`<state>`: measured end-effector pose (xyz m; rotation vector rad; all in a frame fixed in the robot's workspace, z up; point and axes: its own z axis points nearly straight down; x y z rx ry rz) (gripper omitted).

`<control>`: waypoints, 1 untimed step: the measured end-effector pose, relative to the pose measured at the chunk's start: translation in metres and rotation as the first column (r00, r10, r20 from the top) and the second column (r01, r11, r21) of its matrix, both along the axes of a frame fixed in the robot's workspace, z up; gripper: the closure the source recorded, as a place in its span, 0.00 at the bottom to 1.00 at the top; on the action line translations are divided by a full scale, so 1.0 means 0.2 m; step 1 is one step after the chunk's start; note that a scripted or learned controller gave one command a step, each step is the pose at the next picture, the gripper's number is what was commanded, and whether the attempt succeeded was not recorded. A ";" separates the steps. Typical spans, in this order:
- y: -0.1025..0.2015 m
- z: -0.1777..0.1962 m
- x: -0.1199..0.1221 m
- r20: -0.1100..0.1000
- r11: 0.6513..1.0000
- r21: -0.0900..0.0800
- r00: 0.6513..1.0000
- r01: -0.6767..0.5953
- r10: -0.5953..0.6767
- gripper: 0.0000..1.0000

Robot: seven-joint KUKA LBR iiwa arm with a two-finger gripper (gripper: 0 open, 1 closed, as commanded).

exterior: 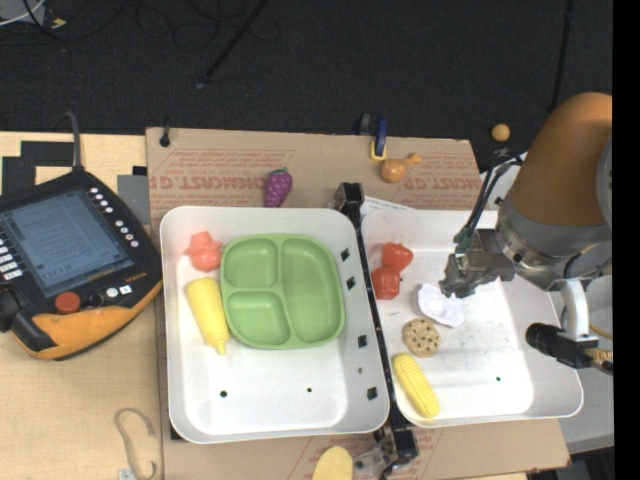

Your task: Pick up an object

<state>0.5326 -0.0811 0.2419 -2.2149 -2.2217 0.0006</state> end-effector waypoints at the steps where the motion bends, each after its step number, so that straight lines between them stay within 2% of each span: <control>1: 0.26 0.02 -0.07 -0.001 1.000 0.001 1.000 -0.001 0.001 1.00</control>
